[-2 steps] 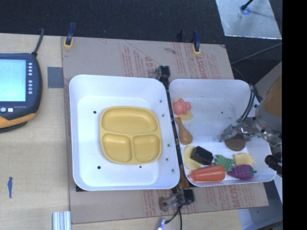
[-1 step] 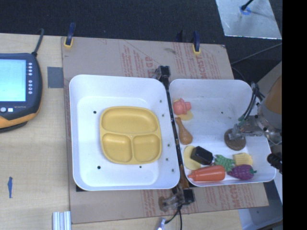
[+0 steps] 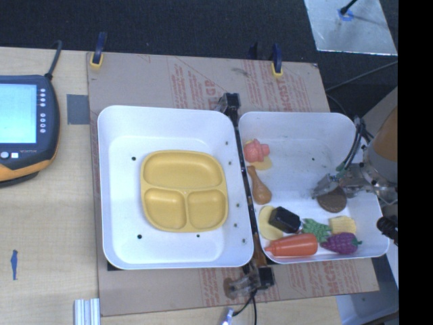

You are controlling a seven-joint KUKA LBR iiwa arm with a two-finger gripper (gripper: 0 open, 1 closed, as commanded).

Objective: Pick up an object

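Over right bin (image 3: 298, 124) — end effector (image 3: 333, 189), touching brown disc (image 3: 332, 200)

Glossy yellow plastic tray (image 3: 184, 189); smooth white plastic bins (image 3: 122, 249); matt brown cardboard sheet (image 3: 196, 80) beneath.

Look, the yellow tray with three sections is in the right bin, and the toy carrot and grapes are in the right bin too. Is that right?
Not quite. The camera view shows the yellow tray sitting in the left bin, not the right one. The rest holds: the toy carrot and the grapes do lie in the right bin, along its near edge.
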